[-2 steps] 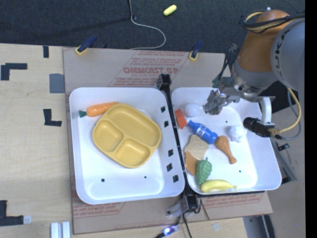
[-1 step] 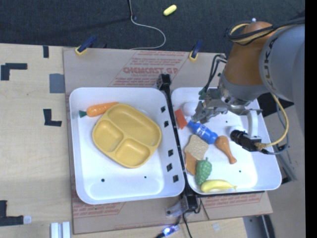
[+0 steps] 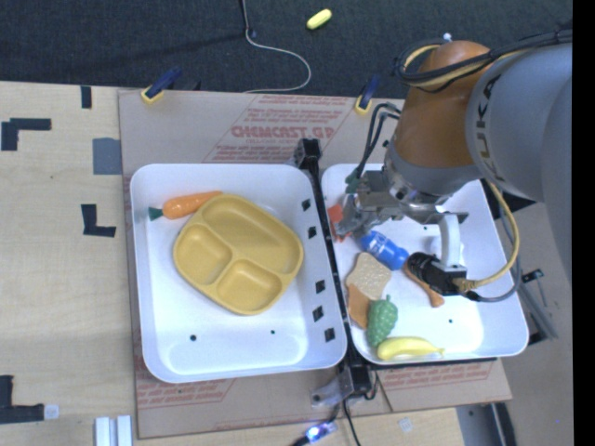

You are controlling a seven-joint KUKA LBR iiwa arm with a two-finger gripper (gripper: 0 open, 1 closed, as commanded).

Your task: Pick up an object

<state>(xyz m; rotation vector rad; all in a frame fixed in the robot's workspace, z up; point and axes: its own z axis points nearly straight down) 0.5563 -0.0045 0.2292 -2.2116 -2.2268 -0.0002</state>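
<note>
Camera view: my gripper [image 3: 358, 214] low over the crowded right bin [image 3: 493, 337] — finger spread I cannot tell; the blue bottle [image 3: 384, 249] may get nudged, not grasped.

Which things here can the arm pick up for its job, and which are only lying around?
For the job: carrot, yellow tray, blue bottle, bread slice, green fruit, banana.

Lying about: yellow piece on the dark floor, black cable, cardboard sheet.
</note>
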